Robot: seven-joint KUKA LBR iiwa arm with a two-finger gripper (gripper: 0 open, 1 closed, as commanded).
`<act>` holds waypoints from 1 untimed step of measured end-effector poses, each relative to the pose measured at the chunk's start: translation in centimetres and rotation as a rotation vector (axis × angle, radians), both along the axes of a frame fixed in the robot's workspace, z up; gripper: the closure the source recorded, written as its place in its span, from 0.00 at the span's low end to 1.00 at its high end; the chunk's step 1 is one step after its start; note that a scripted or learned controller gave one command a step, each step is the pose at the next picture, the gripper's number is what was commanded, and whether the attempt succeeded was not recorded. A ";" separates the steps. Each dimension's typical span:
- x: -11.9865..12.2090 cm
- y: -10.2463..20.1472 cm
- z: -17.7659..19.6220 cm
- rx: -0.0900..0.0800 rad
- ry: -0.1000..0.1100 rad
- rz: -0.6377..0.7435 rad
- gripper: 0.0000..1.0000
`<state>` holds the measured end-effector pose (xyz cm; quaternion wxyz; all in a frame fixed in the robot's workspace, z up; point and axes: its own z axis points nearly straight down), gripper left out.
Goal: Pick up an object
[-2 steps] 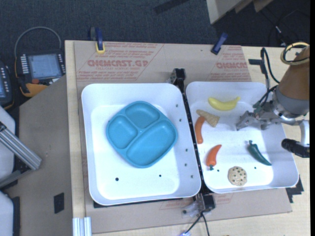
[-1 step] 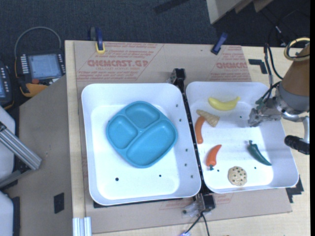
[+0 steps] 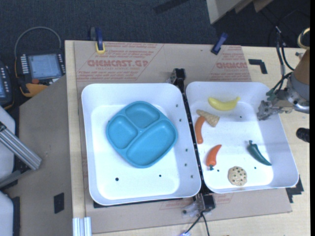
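Your grey metal gripper [image 3: 266, 109] hovers at the right-hand white bin's [image 3: 283, 146] rim (finger state unclear), 6 toy foods below awaiting selection.

arm [image 3: 301, 77]: enters from right | gripper [image 3: 267, 108]: lowered
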<state>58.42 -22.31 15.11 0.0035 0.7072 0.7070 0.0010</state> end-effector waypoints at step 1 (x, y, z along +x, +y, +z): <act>0.2 0.7 4.6 0.001 0.000 0.002 1.00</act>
